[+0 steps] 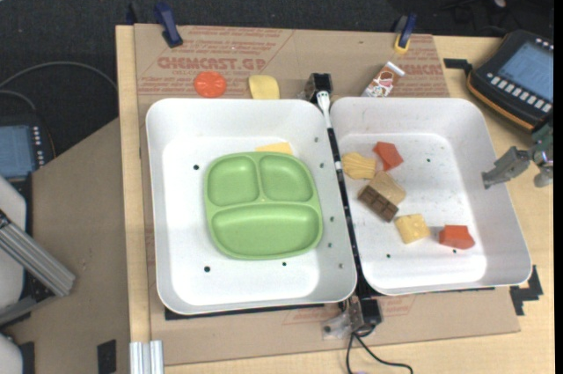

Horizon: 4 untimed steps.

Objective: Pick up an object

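Observation:
The right bin [457, 121] holds several small items: a red block [387, 155], a tan piece [358, 165], a dark brown block [379, 204] with a lighter brown one [388, 187] beside it, a yellow block [412, 228] and a second red block [456, 237]. My gripper [505, 169] hangs at the right rim of this bin, well to the right of all the items and touching none. Nothing shows in its grasp.
The left bin [176, 143] carries a green divided plate [262, 205] with a yellow piece [274, 149] behind it. On the board behind the bins lie an orange disc [209, 84], a yellow item [263, 87] and a small wrapper [383, 82]. A control pendant [519, 77] sits at far right.

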Tool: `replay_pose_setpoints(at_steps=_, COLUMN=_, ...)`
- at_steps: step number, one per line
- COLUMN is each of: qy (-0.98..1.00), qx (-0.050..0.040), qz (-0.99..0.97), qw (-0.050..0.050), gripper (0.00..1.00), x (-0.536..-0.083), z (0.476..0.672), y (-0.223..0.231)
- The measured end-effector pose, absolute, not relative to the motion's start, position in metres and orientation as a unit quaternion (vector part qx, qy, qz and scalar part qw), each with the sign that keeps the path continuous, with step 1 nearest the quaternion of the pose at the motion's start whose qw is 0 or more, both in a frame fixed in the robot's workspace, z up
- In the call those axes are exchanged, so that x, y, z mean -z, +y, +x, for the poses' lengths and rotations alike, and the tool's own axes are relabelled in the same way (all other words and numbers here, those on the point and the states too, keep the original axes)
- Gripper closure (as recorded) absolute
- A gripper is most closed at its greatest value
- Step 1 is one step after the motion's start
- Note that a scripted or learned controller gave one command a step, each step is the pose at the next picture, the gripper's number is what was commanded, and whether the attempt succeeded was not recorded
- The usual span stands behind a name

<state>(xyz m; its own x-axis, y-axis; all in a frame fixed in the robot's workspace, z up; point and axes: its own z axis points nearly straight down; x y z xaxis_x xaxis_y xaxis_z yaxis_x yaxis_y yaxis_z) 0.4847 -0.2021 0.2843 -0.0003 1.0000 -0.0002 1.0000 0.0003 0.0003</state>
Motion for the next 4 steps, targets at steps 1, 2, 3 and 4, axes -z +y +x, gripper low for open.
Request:
replay_pose_setpoints(at_steps=1, qy=0.709, qx=0.0023, qz=0.705, qw=-0.008, gripper=0.00, x=-0.153, z=0.477, y=-0.124)
replay_pose_setpoints(at_steps=2, qy=0.708, qx=-0.0001, qz=0.706, qw=0.002, gripper=0.00, x=-0.083, z=0.508, y=-0.107)
replay_pose_setpoints(at_steps=3, qy=0.708, qx=-0.0018, qz=0.707, qw=0.005, gripper=0.00, x=-0.121, z=0.576, y=-0.145)
replay_pose_setpoints(at_steps=4, qy=0.707, qx=0.0022, qz=0.707, qw=-0.005, gripper=0.00, x=-0.082, z=0.485, y=-0.113)
